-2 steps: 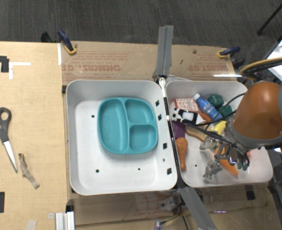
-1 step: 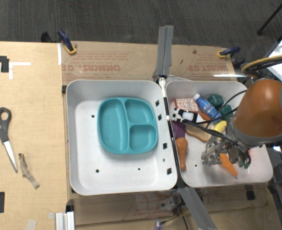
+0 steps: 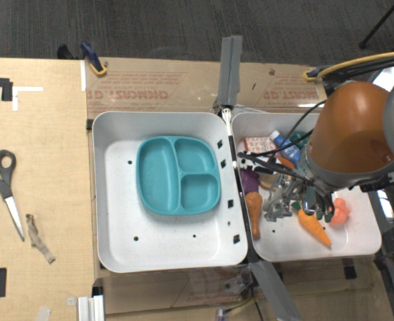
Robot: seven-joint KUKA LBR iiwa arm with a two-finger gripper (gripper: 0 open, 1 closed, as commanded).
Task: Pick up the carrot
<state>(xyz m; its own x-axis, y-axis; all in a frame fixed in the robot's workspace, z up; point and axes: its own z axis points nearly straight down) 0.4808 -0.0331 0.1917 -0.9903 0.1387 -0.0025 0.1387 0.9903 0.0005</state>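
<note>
A wooden bench (image 3: 36, 179) is seen bearing two white bins. In the right bin (image 3: 357, 243), the gripper (image 3: 277, 206) is lowered among toys; its state cannot be told. The carrot (image 3: 315, 227) lies just right of it, untouched.
</note>
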